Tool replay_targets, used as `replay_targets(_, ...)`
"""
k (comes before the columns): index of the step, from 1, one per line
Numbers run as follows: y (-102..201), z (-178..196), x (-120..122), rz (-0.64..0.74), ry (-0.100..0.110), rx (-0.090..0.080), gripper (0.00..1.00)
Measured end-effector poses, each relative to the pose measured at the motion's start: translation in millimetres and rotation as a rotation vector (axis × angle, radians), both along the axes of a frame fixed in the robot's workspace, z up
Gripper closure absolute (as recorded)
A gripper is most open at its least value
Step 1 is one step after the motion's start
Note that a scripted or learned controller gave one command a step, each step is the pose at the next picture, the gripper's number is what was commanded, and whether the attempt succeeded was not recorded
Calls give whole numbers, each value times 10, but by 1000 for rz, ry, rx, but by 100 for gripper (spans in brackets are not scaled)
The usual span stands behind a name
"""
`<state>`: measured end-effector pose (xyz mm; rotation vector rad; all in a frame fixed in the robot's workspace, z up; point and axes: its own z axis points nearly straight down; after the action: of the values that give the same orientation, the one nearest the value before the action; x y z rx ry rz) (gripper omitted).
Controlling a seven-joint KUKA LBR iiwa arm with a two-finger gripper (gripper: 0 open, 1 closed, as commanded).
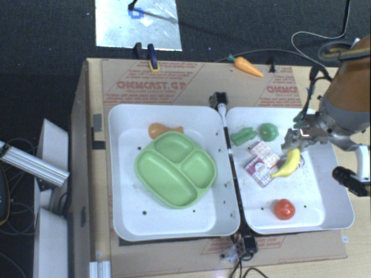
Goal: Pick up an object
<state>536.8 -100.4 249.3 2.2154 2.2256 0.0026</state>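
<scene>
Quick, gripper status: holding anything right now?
Gripper: over the right bin, just above the banana; open or shut cannot be told, and no object seen between its fingers.

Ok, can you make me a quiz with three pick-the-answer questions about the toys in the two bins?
1. Where does the green divided plate lie?
A. in the left bin
B. in the right bin
C. on the floor

2. What colour is the round toy near the right bin's front edge?
A. blue
B. red
C. purple

3. What lies right below the gripper?
A. the carrot
B. the divided plate
C. the banana

Answers: 1 A, the plate fills the middle of the left bin. 2 B, it looks like a red tomato. 3 C, the yellow banana sits just under the gripper, while the carrot lies on the cardboard behind the bins.
</scene>
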Motion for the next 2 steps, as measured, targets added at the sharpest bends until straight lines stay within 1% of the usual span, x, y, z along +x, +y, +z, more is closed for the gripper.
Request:
replay_targets(1,621,117,-197,-1,1,0,100)
replay_targets(2,732,121,146,1,1,0,100)
